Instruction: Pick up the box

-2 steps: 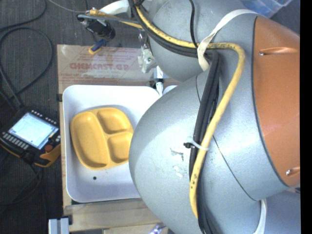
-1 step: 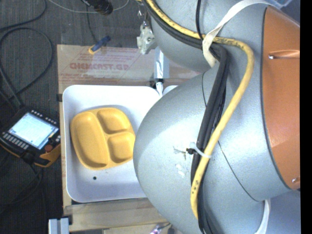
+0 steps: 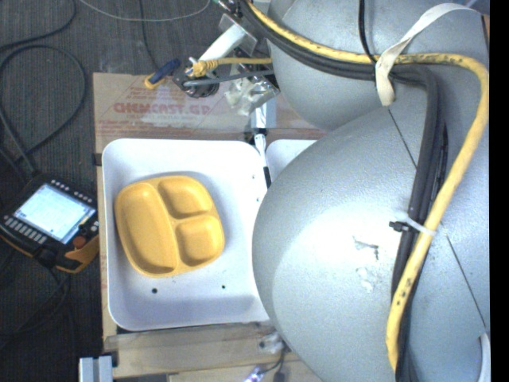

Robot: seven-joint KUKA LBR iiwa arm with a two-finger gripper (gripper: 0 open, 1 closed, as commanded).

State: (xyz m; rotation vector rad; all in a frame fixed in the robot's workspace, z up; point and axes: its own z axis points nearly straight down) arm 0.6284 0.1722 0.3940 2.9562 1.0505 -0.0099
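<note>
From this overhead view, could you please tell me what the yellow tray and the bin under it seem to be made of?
The yellow tray looks like moulded plastic with a smooth, slightly glossy finish: rounded corners and three soft-edged compartments with faint highlights. The left bin looks like thin white plastic, matte to satin, with a rounded, formed rim, though coated metal cannot be ruled out.

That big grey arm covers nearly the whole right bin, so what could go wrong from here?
The arm hides most of the right bin, so a grab there can't be checked from above. The left bin holds a yellow divided tray, not a box, so reaching there might lift the wrong thing.
</note>
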